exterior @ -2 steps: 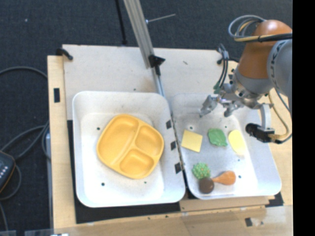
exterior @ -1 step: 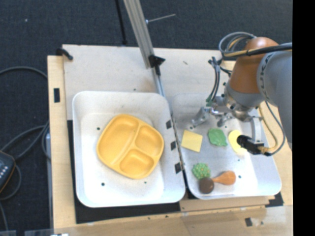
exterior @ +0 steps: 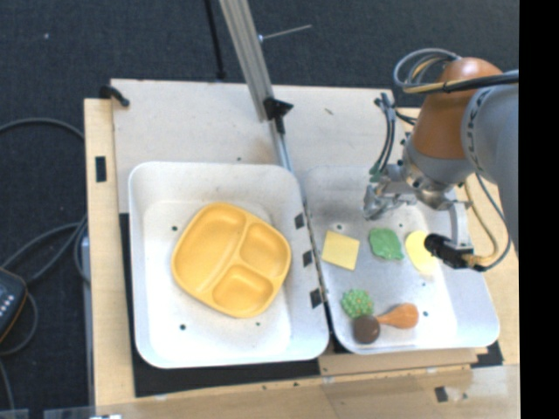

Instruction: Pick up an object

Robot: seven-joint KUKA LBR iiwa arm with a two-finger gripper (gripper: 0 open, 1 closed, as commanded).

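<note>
Grey and orange, the arm (exterior: 454,120) is seen reaching in from the right over the far part of the right bin (exterior: 476,308). The gripper (exterior: 383,201) is lowered toward the bin floor, just beyond the green leafy piece (exterior: 385,243); whether it is open or closed cannot be told at this slant, and nothing is seen held in it.

No object is judged to have been lifted yet. All the candidates are found lying on the floor of the right bin: a yellow square block (exterior: 341,250) toward the left, the green leafy piece near the middle, a pale yellow round item (exterior: 419,251) to its right and partly hidden by a black fitting on the arm, a small green bumpy ball (exterior: 356,302) nearer, and a drumstick-shaped toy (exterior: 386,321) nearest of all. The grasp, the closing and the lift are taken to remain to be done.

A yellow divided plate (exterior: 231,258) is seen in the left bin (exterior: 157,321), well apart from the gripper.

No brand, label or legible writing can be made out anywhere.
</note>
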